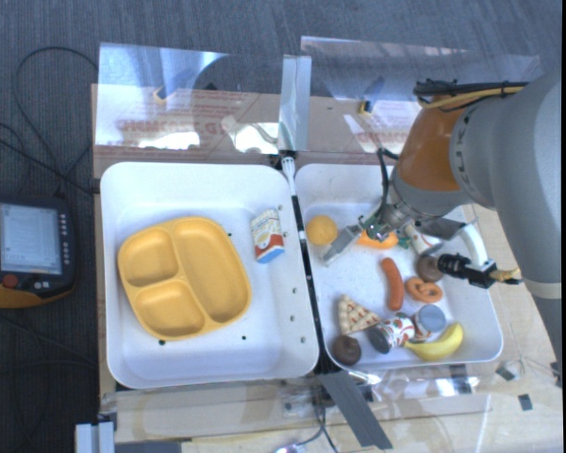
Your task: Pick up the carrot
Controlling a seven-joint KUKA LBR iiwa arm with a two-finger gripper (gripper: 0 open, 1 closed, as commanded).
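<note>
The gripper (375, 230) hangs low in the right bin (486, 343), toward its 12 o'clock side, directly over the carrot (381, 240); only a sliver of orange shows beneath the metal parts, so whether the carrot sits between the fingers cannot be told, nor how wide they stand. At the carrot's 9 o'clock lies a yellow-orange round fruit (322, 228), with a grey flat piece (340, 244) slanting between them. At 6 o'clock from the carrot a red sausage (392, 282) lies lengthwise. A brown doughnut (428, 266) and an orange ring (424, 291) sit at the sausage's 3 o'clock. Along the bin's 6 o'clock edge are a pizza slice (357, 316), a dark round cake (345, 349) and a banana (438, 342). The left bin (193, 366) holds a yellow divided plate (182, 276) and, at its 2 o'clock, a small carton (267, 234).
</note>
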